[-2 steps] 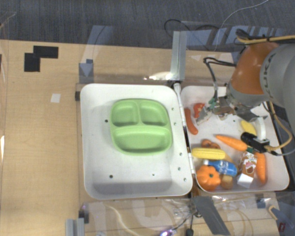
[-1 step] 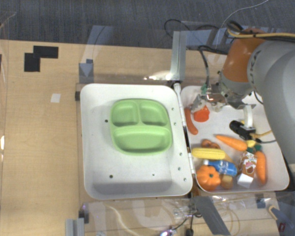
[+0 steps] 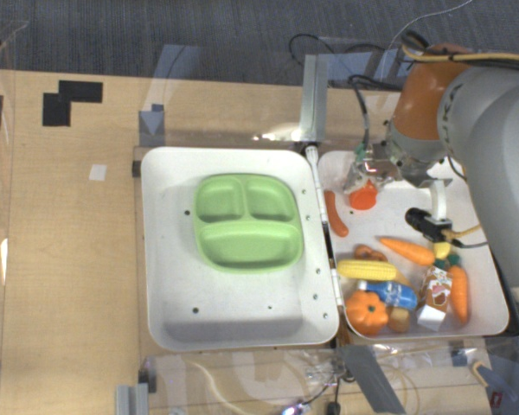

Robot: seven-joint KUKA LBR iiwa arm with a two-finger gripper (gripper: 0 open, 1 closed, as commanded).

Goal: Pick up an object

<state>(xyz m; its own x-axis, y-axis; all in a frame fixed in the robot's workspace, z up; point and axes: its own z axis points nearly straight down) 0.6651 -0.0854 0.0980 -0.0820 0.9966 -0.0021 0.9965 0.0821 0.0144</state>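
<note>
Over the right shallow white bin, my gripper hangs low right by a small round orange-red toy, prob to grab it, w/ the other toy food crowded nearer the front; can't tell its grip state.

The scene is viewed from a single fixed camera set above the table, tilted downward so both bins are taken in. The end effector is seen from above at moderate distance; the left bin lies to its left and the right bin spreads below it in frame.
</note>
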